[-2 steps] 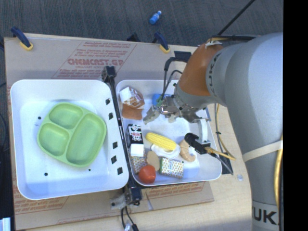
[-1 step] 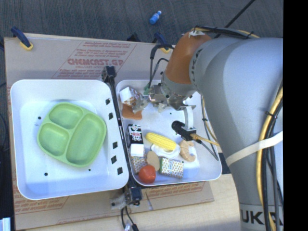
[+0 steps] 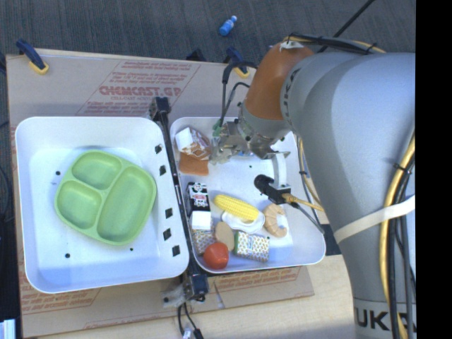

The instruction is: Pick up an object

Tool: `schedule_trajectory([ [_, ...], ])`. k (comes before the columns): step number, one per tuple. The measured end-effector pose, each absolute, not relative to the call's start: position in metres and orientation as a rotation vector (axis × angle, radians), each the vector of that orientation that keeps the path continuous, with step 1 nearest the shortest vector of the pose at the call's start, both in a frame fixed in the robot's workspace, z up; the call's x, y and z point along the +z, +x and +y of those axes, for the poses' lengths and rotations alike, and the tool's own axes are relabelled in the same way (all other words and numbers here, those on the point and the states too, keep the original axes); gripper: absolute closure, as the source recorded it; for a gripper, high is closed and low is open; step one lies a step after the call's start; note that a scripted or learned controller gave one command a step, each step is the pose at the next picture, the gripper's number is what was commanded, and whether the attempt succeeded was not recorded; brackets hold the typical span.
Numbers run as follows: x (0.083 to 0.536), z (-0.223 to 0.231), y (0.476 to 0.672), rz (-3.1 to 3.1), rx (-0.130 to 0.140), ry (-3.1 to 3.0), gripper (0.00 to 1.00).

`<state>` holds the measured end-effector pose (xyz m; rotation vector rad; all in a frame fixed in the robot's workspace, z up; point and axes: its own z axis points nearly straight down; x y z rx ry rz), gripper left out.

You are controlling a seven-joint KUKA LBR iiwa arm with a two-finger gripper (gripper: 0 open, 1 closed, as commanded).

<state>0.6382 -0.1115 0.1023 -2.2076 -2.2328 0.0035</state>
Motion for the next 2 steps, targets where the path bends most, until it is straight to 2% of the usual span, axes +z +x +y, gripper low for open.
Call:
schedule_trajectory([
  [1, 0.193, -0.038, 0.612, -2.228, -0.001, -2.213, 1.0],
  [2, 0.215, -0.089, 0.596, -2.227, 0.0, -2.217, 1.0],
])
